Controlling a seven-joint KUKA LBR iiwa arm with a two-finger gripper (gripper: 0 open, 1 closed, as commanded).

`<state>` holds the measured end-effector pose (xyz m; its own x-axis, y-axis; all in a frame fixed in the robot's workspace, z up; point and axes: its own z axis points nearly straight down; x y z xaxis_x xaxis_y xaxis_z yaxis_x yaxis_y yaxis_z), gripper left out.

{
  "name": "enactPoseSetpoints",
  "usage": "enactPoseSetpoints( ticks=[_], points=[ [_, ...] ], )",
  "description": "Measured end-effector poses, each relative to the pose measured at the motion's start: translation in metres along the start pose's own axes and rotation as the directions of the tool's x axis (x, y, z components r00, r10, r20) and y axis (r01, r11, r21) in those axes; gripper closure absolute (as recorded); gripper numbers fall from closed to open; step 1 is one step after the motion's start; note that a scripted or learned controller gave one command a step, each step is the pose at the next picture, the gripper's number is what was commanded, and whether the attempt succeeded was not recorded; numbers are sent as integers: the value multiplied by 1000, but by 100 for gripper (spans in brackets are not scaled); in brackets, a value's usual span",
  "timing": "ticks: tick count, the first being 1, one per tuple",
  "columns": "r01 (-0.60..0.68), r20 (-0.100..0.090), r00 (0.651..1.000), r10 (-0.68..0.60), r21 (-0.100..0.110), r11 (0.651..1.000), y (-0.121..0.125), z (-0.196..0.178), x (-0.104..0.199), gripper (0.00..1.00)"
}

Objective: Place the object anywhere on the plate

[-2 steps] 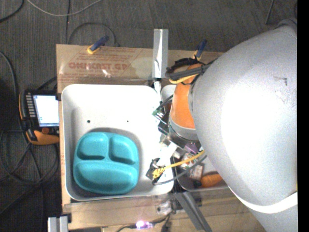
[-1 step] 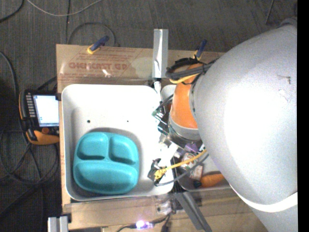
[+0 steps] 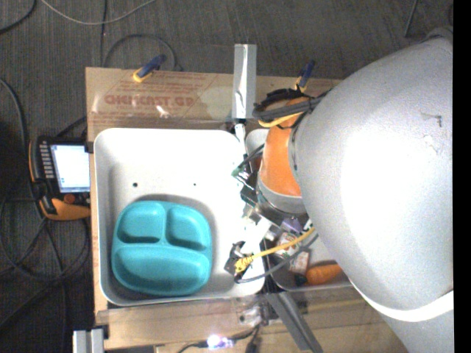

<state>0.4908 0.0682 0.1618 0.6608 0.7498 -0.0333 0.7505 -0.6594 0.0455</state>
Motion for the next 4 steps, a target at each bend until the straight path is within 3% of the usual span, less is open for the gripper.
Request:
enactPoseSetpoints(
  ticks=[1, 2, 3, 4],
  points=[
    [146, -32, 989, -145, 41, 988, -7, -84, 45, 100],
    [79, -29, 997, -78, 47, 996, -80, -38, 79, 100],
    [136, -62, 989, -134, 26, 990, -105, 36, 118, 100],
    [-14, -50, 999, 15, 33, 999, -110, 37, 125, 100]
  ],
)
